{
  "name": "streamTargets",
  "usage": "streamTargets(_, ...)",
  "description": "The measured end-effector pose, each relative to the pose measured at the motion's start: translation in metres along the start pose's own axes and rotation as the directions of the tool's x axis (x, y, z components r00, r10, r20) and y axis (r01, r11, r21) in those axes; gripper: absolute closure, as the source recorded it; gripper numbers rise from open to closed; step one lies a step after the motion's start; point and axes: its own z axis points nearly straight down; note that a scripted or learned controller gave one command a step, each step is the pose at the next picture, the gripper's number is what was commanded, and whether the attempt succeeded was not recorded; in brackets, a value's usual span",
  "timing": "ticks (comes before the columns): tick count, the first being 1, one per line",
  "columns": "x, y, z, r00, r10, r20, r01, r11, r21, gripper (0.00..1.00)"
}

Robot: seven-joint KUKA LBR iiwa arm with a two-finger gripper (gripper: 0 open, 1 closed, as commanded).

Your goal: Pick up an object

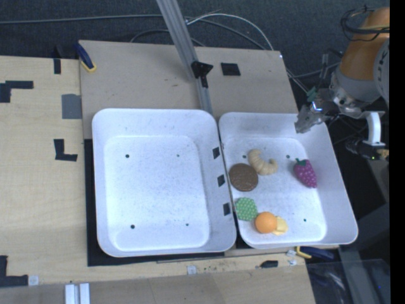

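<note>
Claw (305,121) is hanging over the right bin's (329,233) far rim, carrying nothing; can't tell its state. Grapes (305,172) are lying nearest, likely target.

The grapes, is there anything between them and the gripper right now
Nothing visible. The gripper hangs over the right bin's far right corner, and the grapes lie nearer the camera from it with bare bin floor between. The croissant and cookie sit off to the left.
</note>
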Motion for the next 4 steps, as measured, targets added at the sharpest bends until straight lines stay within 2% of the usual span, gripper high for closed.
streamTargets(1,0.0,0.001,-0.028,1.0,0.001,0.0,-0.001,1.0,0.002,1.0)
streamTargets(2,0.047,-0.007,-0.021,1.0,-0.002,-0.002,0.002,1.0,0.005,1.0)
streamTargets(4,0.155,-0.039,-0.011,1.0,-0.003,-0.002,0.003,1.0,0.006,1.0)
